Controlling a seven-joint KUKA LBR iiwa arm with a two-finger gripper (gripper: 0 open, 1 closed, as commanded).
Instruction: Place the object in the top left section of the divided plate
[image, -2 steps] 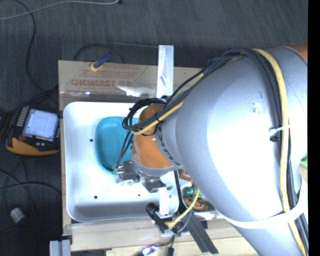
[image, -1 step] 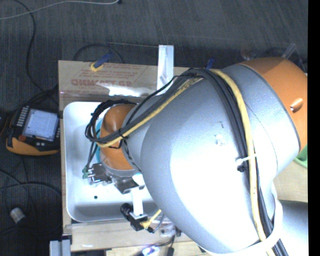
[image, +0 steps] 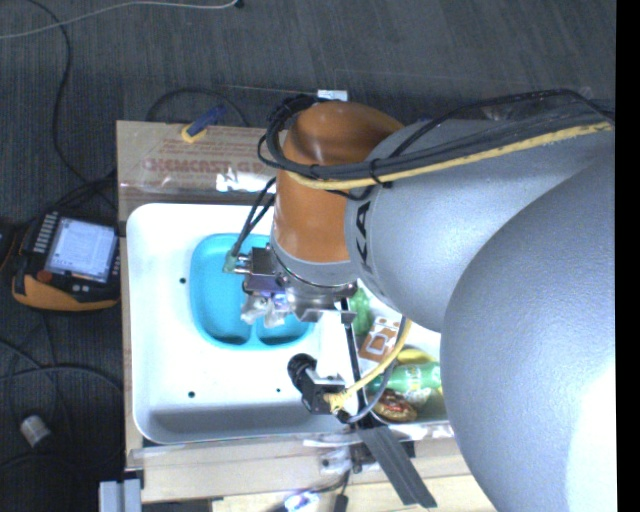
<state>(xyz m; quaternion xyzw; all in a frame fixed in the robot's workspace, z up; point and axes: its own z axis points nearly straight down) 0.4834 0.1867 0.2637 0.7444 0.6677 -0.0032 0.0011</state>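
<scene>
Over blue divided plate (image: 215, 290) in left bin (image: 160, 400): end effector (image: 268, 312), grip state can't tell.

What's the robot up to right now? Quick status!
Gripper low over blue divided plastic plate in left white bin. Grasp unclear. Packaged items in right bin.

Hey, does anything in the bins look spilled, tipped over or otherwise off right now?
Nothing stands out. The blue divided plate lies flat in the left white bin, with the tool over its right side. Packaged items sit jumbled in the right bin, partly hidden by the arm; no spill shows.
</scene>
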